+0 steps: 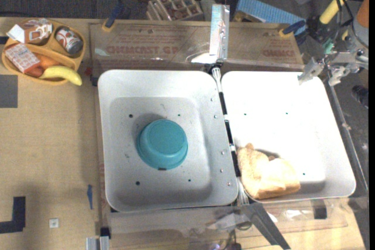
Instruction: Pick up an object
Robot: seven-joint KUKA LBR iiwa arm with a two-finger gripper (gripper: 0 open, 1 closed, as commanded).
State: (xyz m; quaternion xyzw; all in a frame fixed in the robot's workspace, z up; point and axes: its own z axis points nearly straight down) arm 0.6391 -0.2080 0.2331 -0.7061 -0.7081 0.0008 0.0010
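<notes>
Two candidates: a teal upturned plastic bowl point(163, 143) mid left white bin point(117, 91), rigid, slick, best taken by its rim; a tan crumpled cloth-like lump point(266, 175) in the right white bin's point(281, 96) near-left corner looks soft and easy to pinch. I cannot tell how the jaws of the gripper point(313, 70) stand at that bin's far right corner.

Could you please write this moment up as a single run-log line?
task: pick up an object | gripper: over right bin's far edge, nothing seen held | teal bowl: upside down, left bin | tan cloth: right bin's near left corner

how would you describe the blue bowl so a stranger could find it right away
Two white bins sit side by side; take the left bin. Near its middle a teal bowl lies upside down. It is round and blue-green, unlike the tan cloth bunched in the right bin's near corner.
</notes>
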